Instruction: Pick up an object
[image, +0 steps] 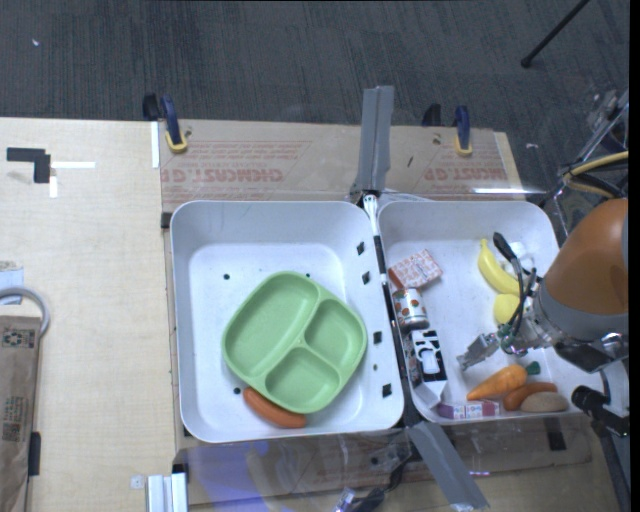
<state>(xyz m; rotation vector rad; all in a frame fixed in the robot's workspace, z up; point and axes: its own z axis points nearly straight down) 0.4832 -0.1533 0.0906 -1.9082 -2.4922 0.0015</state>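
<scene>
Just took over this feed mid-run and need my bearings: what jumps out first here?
The light green divided plate dominates the left bin, tilted, with an orange sausage-like piece tucked under its near edge. The right bin holds the clutter: a banana at the back, a carrot near the front. The gripper reaches in low just above that carrot.

- Bins (190, 300): white, with small black dots.
- Plate (293, 341): pale green.
- Sausage (275, 410): orange-red.
- Banana (492, 268): yellow.
- Carrot (497, 381): orange.
- Box (415, 270): red and white pattern.
- Can (409, 308): red and white label.
- Pack (429, 355): black with white print.
- Arm (598, 270): orange band, grey below.
- Bench (80, 250): light wood.
- Clamps (172, 125): blue and yellow.
</scene>
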